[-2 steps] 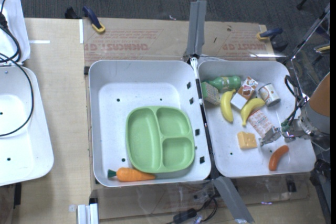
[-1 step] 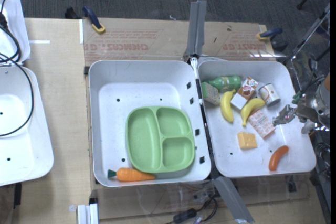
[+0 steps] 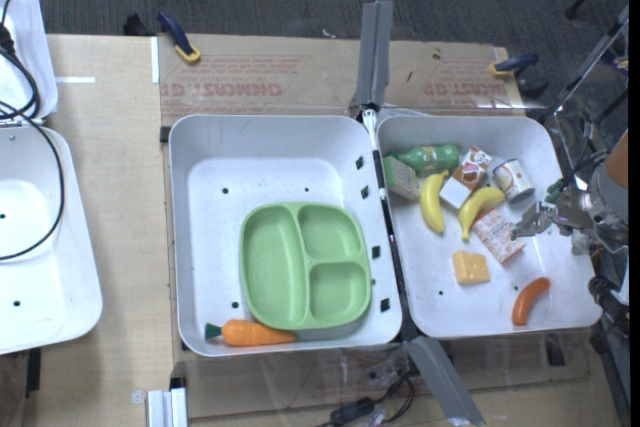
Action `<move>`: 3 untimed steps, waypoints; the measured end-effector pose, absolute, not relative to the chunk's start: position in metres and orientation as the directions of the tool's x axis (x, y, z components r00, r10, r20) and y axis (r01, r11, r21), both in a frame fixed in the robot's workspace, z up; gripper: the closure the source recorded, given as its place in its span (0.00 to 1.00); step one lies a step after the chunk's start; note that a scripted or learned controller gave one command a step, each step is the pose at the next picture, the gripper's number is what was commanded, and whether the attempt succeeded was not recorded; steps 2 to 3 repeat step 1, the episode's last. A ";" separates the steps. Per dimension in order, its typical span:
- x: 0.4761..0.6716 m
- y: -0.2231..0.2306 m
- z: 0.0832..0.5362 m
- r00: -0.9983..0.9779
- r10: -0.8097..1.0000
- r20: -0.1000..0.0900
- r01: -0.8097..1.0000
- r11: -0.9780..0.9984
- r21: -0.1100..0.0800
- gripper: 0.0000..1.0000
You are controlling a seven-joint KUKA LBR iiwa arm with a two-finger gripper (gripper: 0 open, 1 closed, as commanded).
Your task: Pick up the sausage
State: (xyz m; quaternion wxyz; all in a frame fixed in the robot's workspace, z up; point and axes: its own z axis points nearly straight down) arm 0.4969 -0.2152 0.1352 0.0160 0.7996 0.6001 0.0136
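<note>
The sausage [image 3: 530, 301] is a short orange-red link lying at a slant near the front right corner of the right bin [image 3: 440, 310]. Nothing touches it. My gripper [image 3: 541, 218] hangs at the bin's right side, over the rim, behind the sausage and apart from it. Its tip points left toward a pink-and-white packet [image 3: 497, 236]. The arm behind it is cut off by the view's right edge.
The right bin also holds a green bottle [image 3: 428, 158], two bananas [image 3: 432, 202], a can [image 3: 512, 179], small cartons [image 3: 470, 167] and a cheese wedge [image 3: 470, 267]. The left bin holds a green divided plate [image 3: 305, 265] and a carrot [image 3: 250, 333].
</note>
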 end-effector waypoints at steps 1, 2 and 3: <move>0.494 -0.213 0.127 0.219 0.976 -0.012 0.974 -0.217 0.063 0.00; 0.494 -0.213 0.127 0.219 0.976 -0.012 0.974 -0.217 0.063 0.00; 0.494 -0.213 0.127 0.219 0.976 -0.012 0.974 -0.217 0.063 0.00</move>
